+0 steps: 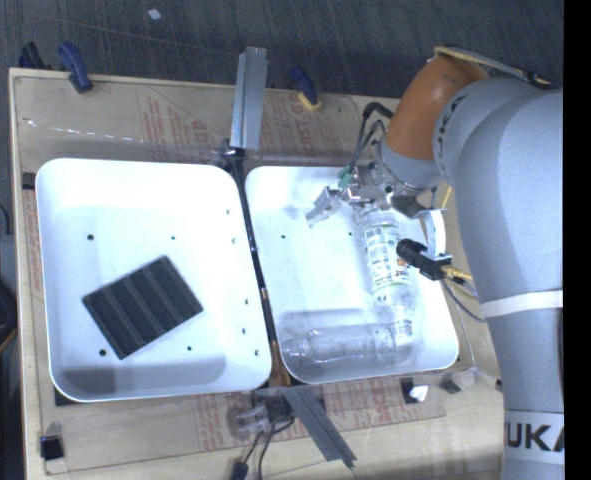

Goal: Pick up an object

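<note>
While I hang over the far part of the right-hand shallow white bin (275, 268), my hand (347, 196) sits low near the cap end of an upright-lying clear plastic bottle with a white label (383, 263), and I cannot tell from this slant whether it is spread or closed; nothing visibly sits in it. That bottle lies lengthwise along the bin's right side, its near end touching or just beside a second clear plastic bottle (340, 343) lying crosswise along the near wall. To do this well, I judge I should come down across the labelled bottle's body, not its slippery neck, squarely over its width so it cannot roll away. The bin's right wall stands close beside it and may crowd me. Over in the left-hand white bin (65, 183) a dark ribbed rectangular slab (142, 305) lies flat, well apart. Blue clamps (75, 68) hold the desk (35, 118) edge at the far side.
</note>
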`<action>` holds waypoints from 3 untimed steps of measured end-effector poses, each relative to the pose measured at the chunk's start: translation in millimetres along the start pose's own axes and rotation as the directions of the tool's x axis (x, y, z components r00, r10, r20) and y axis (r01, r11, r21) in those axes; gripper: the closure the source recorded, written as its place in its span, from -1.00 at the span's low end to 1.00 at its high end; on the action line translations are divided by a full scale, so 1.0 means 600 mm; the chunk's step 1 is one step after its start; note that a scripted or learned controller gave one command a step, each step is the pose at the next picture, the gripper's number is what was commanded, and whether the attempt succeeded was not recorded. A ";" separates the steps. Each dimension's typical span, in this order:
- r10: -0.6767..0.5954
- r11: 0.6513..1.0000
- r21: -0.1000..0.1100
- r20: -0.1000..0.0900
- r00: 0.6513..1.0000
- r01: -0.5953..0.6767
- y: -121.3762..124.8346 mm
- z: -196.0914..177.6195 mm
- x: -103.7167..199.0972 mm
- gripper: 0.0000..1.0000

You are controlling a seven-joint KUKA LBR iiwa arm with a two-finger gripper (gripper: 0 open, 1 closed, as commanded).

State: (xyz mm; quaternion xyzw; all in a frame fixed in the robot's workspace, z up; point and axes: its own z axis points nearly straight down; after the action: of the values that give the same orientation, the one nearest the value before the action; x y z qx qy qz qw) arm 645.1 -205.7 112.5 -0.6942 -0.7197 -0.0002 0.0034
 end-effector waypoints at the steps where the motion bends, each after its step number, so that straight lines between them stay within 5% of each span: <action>1: 0.041 0.999 -0.001 -0.002 0.999 -0.041 0.003 0.033 0.007 -1.00; 2: -0.046 0.999 -0.004 0.006 0.999 0.046 -0.027 -0.078 0.003 -1.00; 3: 0.018 1.000 -0.001 0.005 1.000 -0.018 -0.113 -0.055 -0.002 -1.00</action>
State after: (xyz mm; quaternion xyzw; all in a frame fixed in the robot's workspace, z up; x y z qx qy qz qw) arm 577.4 -209.3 145.7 -0.7009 -0.7133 0.0012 0.0013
